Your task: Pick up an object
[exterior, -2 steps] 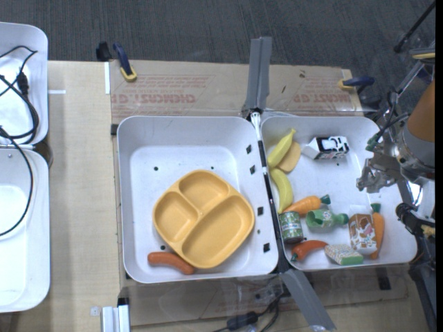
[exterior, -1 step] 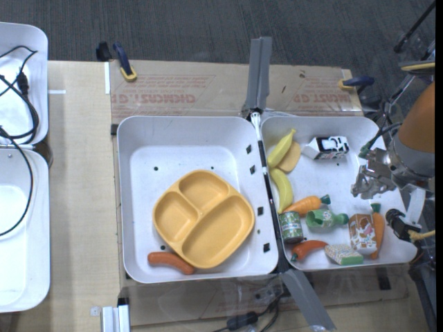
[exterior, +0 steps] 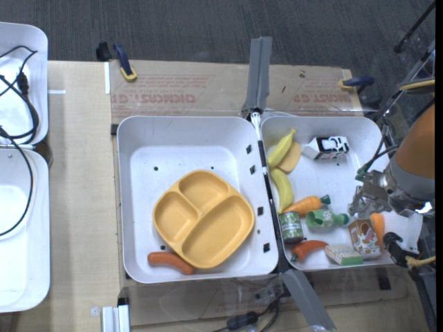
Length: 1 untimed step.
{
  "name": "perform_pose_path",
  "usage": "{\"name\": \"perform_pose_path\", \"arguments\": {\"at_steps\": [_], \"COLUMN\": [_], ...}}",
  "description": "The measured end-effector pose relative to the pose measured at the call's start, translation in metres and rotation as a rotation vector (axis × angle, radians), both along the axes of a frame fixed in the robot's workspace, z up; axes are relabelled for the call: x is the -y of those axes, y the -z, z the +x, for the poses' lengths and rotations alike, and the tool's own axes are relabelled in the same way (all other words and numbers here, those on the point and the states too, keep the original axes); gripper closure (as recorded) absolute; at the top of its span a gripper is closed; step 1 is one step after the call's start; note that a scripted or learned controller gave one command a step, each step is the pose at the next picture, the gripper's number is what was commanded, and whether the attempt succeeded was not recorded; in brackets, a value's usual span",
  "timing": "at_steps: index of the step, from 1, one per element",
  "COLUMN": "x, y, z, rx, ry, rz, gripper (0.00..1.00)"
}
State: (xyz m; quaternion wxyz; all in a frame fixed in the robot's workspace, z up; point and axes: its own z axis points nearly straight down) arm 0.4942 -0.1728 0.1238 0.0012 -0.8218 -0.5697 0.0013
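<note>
The arm comes in from the right, and my gripper [exterior: 365, 198] hangs low over the right side of the right bin [exterior: 360, 125]. Directly below and beside it lie a small printed carton [exterior: 362, 236] and an orange carrot [exterior: 377, 225]. Just left of the gripper rests a green bottle [exterior: 325, 218]. Further left are a carrot with a green top [exterior: 305, 205], a small can [exterior: 291, 226], a red chilli [exterior: 308, 249] and a sandwich piece [exterior: 342, 255]. Two bananas [exterior: 280, 168] and a black-and-white milk carton [exterior: 328, 146] lie toward the back. I see nothing held by the gripper.
The left bin [exterior: 135, 185] holds a yellow divided plate [exterior: 203, 218] and a sausage [exterior: 170, 261] at its front edge. A grey post [exterior: 259, 75] rises behind the seam between the bins. Cables and white trays sit at the far left.
</note>
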Motion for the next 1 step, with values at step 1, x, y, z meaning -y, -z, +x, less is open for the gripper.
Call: {"name": "perform_pose_path", "arguments": {"at_steps": [1], "x": [0.0225], "y": [0.0108], "z": [0.0046], "rx": [0.004], "ry": [0.051], "rz": [-0.001], "gripper": [0.0]}}
